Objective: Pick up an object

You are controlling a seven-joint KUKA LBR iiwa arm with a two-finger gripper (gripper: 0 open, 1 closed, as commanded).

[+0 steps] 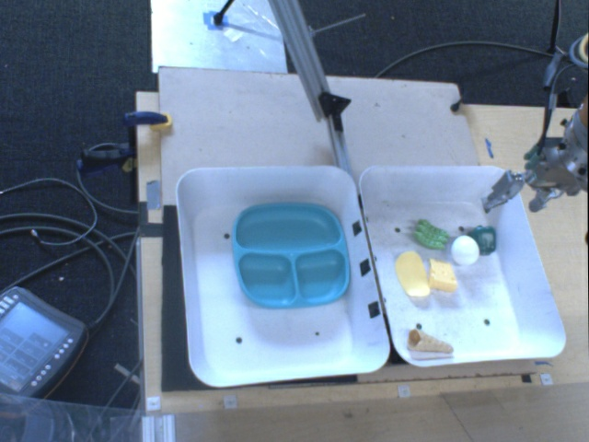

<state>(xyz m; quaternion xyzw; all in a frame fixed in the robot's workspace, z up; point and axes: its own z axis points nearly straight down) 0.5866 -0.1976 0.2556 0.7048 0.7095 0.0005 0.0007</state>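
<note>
The right bin (pixel 515 330) holds several small toy foods: a green ridged piece (pixel 430 235), a white egg (pixel 465 250), a dark green piece (pixel 484 238), a yellow oval (pixel 412 273), a yellow cheese block (pixel 443 276) and an ice cream cone (pixel 429 343) near the front rim. My gripper (pixel 518 194) hangs at the bin's far right corner, above and to the right of the egg. Its two fingers (pixel 502 192) are spread apart with nothing between them.
The left bin (pixel 207 339) holds a blue three-compartment plate (pixel 290 253). A slanted metal pole (pixel 308 58) crosses the bench behind the bins. Clamps (pixel 147 119) sit at the bench's left edge; cables and a pendant (pixel 32 339) lie on the floor at left.
</note>
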